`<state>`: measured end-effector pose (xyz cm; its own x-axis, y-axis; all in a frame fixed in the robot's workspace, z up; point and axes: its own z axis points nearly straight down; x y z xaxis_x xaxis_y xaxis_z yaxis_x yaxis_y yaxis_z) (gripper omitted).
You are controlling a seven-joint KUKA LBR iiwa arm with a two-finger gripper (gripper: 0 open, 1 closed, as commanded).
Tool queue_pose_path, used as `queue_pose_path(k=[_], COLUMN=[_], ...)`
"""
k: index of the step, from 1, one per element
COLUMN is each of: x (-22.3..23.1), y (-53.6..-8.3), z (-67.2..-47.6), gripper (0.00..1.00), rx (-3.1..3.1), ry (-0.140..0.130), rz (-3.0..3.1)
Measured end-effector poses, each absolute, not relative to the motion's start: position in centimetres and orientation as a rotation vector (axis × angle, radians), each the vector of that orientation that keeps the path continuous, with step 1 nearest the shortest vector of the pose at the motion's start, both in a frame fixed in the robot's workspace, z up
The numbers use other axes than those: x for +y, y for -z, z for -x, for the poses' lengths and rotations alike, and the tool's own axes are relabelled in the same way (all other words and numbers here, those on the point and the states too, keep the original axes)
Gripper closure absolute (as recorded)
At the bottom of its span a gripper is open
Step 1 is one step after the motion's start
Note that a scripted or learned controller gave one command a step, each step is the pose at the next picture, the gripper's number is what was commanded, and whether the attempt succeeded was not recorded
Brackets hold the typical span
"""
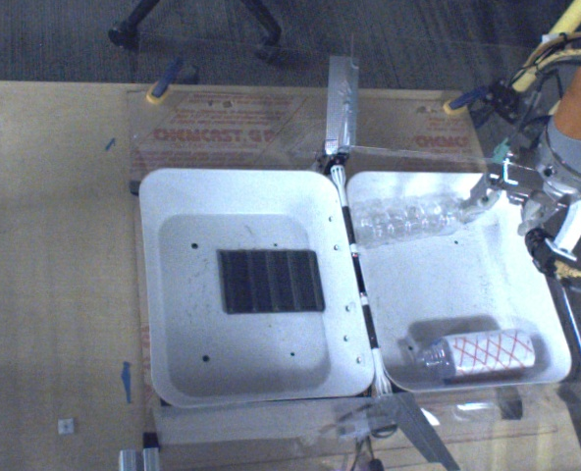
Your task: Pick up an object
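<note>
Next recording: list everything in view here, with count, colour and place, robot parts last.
white bins: two, side by side on the bench
dark ribbed tray: one, black, lying flat at the middle of the left bin
clear plastic bottle: one, see-through, lying along the far side of the right bin
bottle with red-checked label: one, lying at the near side of the right bin
clamps: two, blue and yellow, at the bench's far edge
arm: one, grey and orange, at right
gripper: one, over the right bin's far right corner
</note>
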<state>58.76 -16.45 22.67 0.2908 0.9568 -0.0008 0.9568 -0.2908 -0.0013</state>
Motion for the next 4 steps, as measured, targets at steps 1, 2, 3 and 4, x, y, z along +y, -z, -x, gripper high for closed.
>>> queue_pose_path(k=[1,2,3,4], x=[-12.3,-12.3,-13.3,-12.4], y=[-11.6,-11.6,-9.4,-10.6], z=[-62.0,-62.0,-64.4,-61.6], gripper=[0.00,0.00,0.00,0.00], rx=[-1.967,-1.967,-2.121,-2.050], ry=[0.002,0.002,0.014,-0.001], rz=[2.455,2.454,2.332,2.378])
